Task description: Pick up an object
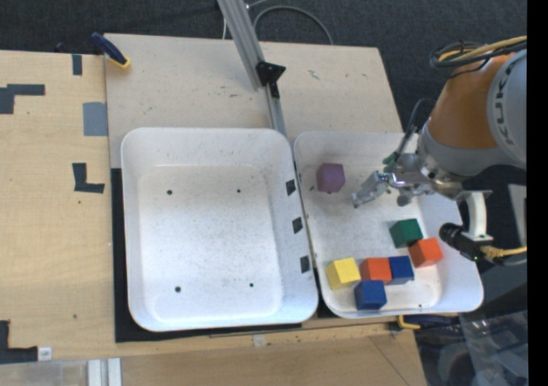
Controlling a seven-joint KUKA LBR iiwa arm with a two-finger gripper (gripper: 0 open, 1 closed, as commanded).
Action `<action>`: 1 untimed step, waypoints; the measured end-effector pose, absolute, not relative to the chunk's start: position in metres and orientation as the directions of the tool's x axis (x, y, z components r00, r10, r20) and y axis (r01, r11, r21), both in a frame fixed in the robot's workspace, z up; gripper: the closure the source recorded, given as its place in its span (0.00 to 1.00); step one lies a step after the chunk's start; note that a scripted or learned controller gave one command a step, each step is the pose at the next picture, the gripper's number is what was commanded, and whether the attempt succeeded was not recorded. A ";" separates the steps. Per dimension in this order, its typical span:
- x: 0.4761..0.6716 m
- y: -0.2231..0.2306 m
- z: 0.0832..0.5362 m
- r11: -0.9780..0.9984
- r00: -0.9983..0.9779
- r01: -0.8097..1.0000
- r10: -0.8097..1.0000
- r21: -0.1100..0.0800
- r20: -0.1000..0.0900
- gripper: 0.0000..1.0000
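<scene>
So the pincer (366,193) is hovering over the right bin (360,146), fingers pointing toward the left and down, and honestly I can't tell whether they're spread or pinched from this angle, it's a grey blur. Nothing looks to be sitting between them.

Closest candidate is the purple block (330,176), just beside the tips, on their left, near the bin's left wall. That's my guess for the target, and it's where things could get messy. If the fingers come down a bit short, they land on the block's near edge and shove it toward the wall instead of straddling it. Once it's jammed against that wall, one finger has no room to slip in.

Further out, the green block (406,231) and orange block (425,251) sit below the wrist, near each other. Then there's the tight cluster along the front edge: yellow block (344,271), a red-orange block (376,270), a blue block (401,269) and another blue block (370,294), mostly touching. Going for those instead risks grabbing two, or wedging a finger onto a neighbour.

The left bin (137,153) isn't in play.
</scene>
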State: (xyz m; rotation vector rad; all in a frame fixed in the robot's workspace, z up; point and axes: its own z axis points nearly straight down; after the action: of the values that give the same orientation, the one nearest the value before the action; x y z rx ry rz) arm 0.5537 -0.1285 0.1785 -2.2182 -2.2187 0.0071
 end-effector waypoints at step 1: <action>0.551 -0.121 0.135 0.001 -0.001 1.000 1.000 -0.002 0.001 0.00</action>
State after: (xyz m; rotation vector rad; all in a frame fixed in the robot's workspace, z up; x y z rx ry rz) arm 0.5509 -0.1212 0.1349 -2.2189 -2.2215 0.0014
